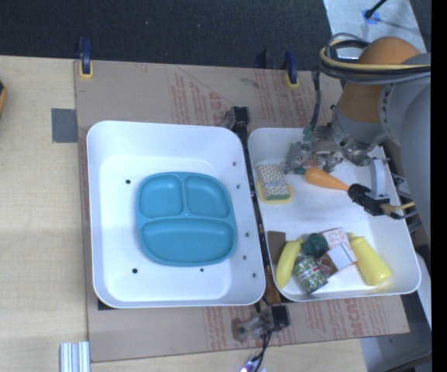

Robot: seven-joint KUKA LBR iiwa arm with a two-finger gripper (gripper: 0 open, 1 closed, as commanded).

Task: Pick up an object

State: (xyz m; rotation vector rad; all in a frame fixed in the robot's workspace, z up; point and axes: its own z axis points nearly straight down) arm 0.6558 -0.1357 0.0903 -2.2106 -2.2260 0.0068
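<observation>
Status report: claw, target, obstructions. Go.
Claw low at right bin's far end, by carrot and sponge. Nothing seen gripped. Remaining items piled at near end; blue plate in left bin.

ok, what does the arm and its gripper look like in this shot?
The arm is bulky and rounded, grey, with an orange band above the wrist. A dark cable with a yellowish edge loops around its top. The gripper at its end is a small cluster of dark metal parts with thin wires, too cluttered to make out finer detail.
</observation>
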